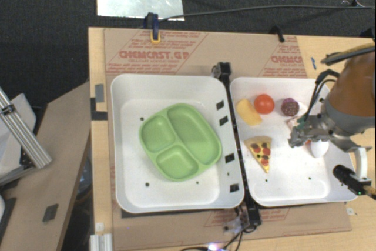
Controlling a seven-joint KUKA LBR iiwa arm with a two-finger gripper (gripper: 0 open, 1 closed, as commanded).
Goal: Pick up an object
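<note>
In the right bin (pixel 282 191) lie a yellow block (pixel 248 112), a red tomato (pixel 264 104), a dark purple round fruit (pixel 289 106) and a pizza slice (pixel 261 151). My gripper (pixel 301 134) reaches in from the right and hangs low over the right bin, just below the purple fruit and to the right of the pizza slice. A small white rounded object (pixel 319 149) lies just to the gripper's lower right. Nothing is visible between the fingers.
The left bin (pixel 126 185) holds a green divided plate (pixel 180 141). A black divider with clips (pixel 230 138) runs between the bins. The arm's grey and orange body covers the right bin's far right side.
</note>
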